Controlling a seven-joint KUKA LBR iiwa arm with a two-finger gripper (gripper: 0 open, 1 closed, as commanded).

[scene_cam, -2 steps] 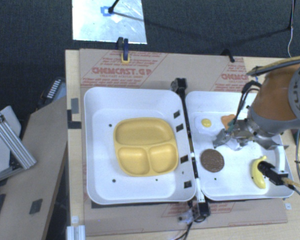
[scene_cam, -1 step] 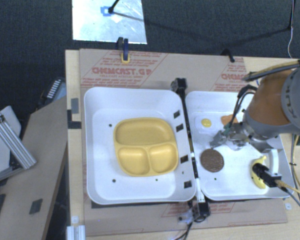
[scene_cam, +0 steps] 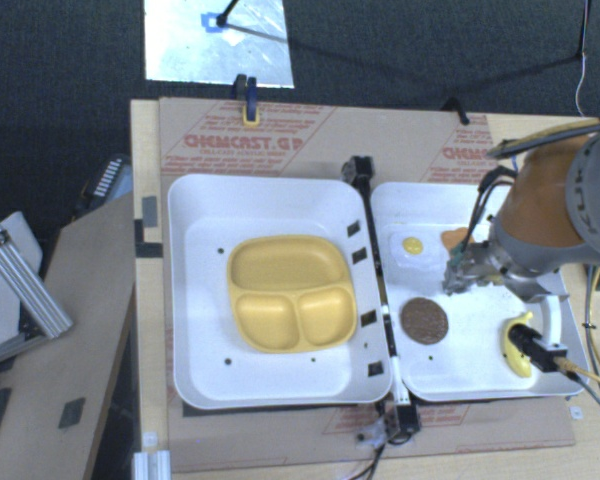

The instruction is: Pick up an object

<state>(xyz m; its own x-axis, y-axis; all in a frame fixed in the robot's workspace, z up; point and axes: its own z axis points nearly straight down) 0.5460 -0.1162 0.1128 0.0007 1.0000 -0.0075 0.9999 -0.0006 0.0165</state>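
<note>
The right bin [scene_cam: 460, 373] holds a white fried egg with a yellow yolk [scene_cam: 412, 247], an orange piece [scene_cam: 454, 237] partly hidden behind the arm, a round brown patty [scene_cam: 424, 320] and a yellow banana [scene_cam: 516, 349] with a dark tip. My gripper [scene_cam: 457, 276] hangs low over the middle of this bin. It is just right of the egg, below the orange piece and above the patty. I see nothing held in it.
The left bin [scene_cam: 195, 268] carries a yellow three-compartment plate [scene_cam: 289, 293]. A black hinge strip [scene_cam: 373, 288] runs between the bins. The grey and orange arm [scene_cam: 555, 213] covers the right bin's upper right corner. Cables trail at the lower right.
</note>
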